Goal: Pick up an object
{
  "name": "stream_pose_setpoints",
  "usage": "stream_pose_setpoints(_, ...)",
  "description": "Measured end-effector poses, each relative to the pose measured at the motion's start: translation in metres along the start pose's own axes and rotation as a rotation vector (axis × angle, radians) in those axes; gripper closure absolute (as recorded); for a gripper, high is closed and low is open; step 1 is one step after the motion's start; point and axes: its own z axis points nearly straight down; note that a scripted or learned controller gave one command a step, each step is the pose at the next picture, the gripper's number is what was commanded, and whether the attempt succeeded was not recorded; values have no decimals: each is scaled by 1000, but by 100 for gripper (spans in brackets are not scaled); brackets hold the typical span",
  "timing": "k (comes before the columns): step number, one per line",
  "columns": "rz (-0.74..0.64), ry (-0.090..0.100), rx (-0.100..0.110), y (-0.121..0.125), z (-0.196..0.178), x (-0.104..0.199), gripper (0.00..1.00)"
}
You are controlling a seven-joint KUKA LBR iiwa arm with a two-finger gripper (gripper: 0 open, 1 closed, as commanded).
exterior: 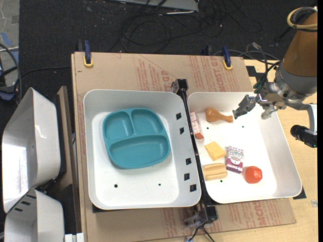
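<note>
Overhead, the bench [131,74] carried two white bins side by side. Left bin [96,150] held a teal divided plate [136,137], lying flat, near its middle. Right bin [282,150] held the small items.

Arm [301,49] came in from the right, grey with an orange band, its wrist over the right bin's far right corner. Gripper [255,106] hung above the bin's upper part, fingers spread — one dark finger [244,106] toward the left, the other [267,111] toward the right, nothing between them.

Items, all lying on the bin floor:
- tan drumstick-shaped piece [218,116], just left of the left finger, apart from it
- bun or hot-dog piece [214,171] at the near left
- yellow block [214,150] above the bun, near it
- small purple-and-white carton [234,159], just right of the yellow block
- red round piece [253,174], just beside the carton's lower right
- thin red-and-white packet [196,126] along the left wall — label too small to read.
</note>
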Motion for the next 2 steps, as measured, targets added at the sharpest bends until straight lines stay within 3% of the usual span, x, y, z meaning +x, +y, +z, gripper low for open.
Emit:
stream_pose_setpoints(1, 3, 1, 6, -11, 56, 1, 0)
stream_pose_setpoints(2, 2, 1, 3, -3, 116, 1, 0)
